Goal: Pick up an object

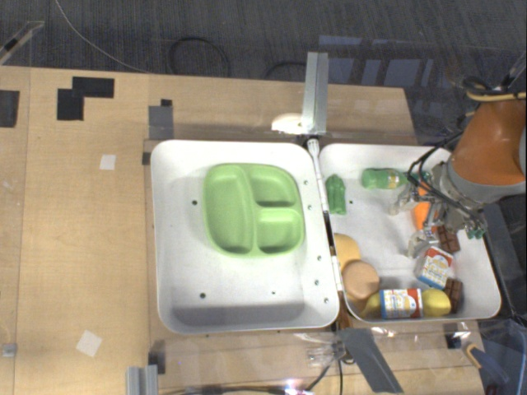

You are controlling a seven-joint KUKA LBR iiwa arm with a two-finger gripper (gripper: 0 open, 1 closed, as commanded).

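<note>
Two white bins side by side on the wooden surface. In the left bin, a green divided tray. Right bin, taken as landmark: at its left wall a green bottle; near its far wall a green-capped bottle; along its near edge a tan round piece, a labelled can, a yellow lemon. Toward its right side, the end effector, lowered beside an orange item and a small carton; finger state impossible to tell.
</note>
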